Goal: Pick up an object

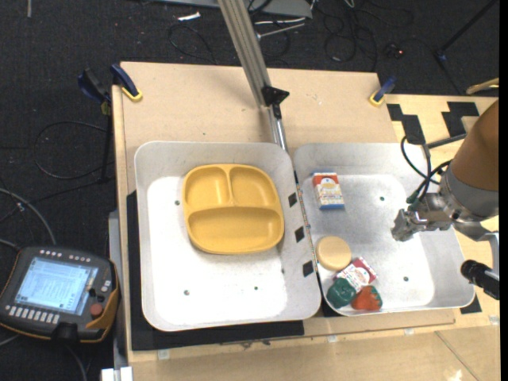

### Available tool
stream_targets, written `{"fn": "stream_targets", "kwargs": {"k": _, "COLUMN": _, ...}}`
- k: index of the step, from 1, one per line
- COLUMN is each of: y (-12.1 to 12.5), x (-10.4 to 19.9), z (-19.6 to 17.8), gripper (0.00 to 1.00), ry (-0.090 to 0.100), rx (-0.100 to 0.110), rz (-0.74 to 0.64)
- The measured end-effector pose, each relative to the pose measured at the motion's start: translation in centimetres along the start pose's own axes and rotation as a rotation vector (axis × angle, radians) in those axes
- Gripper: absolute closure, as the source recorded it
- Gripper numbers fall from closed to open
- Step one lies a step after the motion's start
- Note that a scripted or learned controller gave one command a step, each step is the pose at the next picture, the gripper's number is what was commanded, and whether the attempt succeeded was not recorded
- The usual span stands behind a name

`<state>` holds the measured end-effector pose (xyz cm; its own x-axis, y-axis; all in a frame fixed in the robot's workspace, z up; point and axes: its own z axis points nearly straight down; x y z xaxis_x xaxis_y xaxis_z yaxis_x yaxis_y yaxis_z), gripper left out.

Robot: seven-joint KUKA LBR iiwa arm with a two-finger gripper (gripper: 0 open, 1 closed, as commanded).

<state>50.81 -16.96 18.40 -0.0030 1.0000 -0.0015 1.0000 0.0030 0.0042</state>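
Your hand [405, 227] hangs over the right bin [413, 292], near its right side, at the end of the grey arm [476, 177] that comes in from three o'clock. You cannot tell from this view whether it is open or closed; nothing shows in its grasp, and bare bin floor lies under and around it.

From the hand, the nearest candidates lie toward nine and eight o'clock. The small carton [328, 191], white and blue with a red picture on its face, lies flat at about ten o'clock from the hand, well apart from it, near the bin's left wall. The round tan disc [334, 252] sits at about eight o'clock, also apart from the hand. Just below the disc, in the bin's near left corner, a small cluster is bunched together: a red and white packet [359, 274], a green piece [341, 293] and a red piece [367, 298], touching or nearly touching one another.

Farther out at nine o'clock, the left bin [159, 236] holds a yellow divided plate [233, 208], upright with three compartments. Both bins rest on the tan worktop [198, 101]. Beyond the worktop at eight o'clock, a teach pendant [55, 290] lies on the floor.
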Motion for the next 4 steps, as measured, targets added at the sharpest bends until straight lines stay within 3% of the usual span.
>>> {"fn": "stream_targets", "kwargs": {"k": 1, "y": 0.2, "x": 1.0, "z": -5.1, "gripper": 1.00, "ry": 0.000, "rx": -0.002, "rz": -0.001}}
{"fn": "stream_targets", "kwargs": {"k": 2, "y": 0.3, "x": 1.0, "z": -6.6, "gripper": 1.00, "ry": 0.000, "rx": 0.002, "rz": 0.000}}
{"fn": "stream_targets", "kwargs": {"k": 4, "y": 3.2, "x": 11.4, "z": -6.4, "gripper": 1.00, "ry": 0.003, "rx": 0.002, "rz": -0.005}}
